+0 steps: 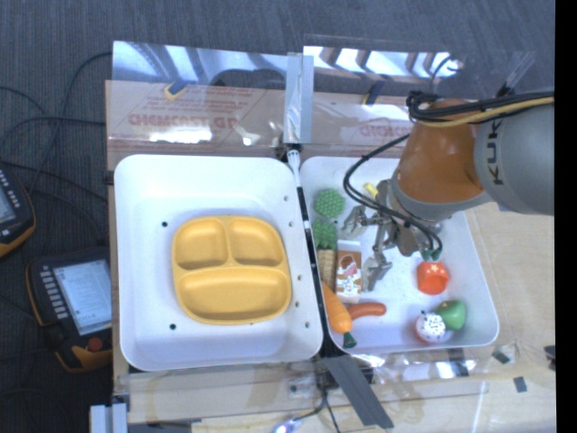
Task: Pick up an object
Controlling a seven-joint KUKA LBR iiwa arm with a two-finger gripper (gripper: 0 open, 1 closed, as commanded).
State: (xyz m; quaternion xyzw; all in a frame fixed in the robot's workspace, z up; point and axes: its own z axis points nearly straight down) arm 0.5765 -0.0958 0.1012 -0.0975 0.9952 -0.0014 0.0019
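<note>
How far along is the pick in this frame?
Done: the arm has reached into the right bin, and the gripper hangs low among the toys. In hand: nothing shows between its fingers, which stand apart above the bin floor, beside the small box. Left: closing on an object and lifting it. The tomato, carrot and broccoli all lie in the bin.
</note>
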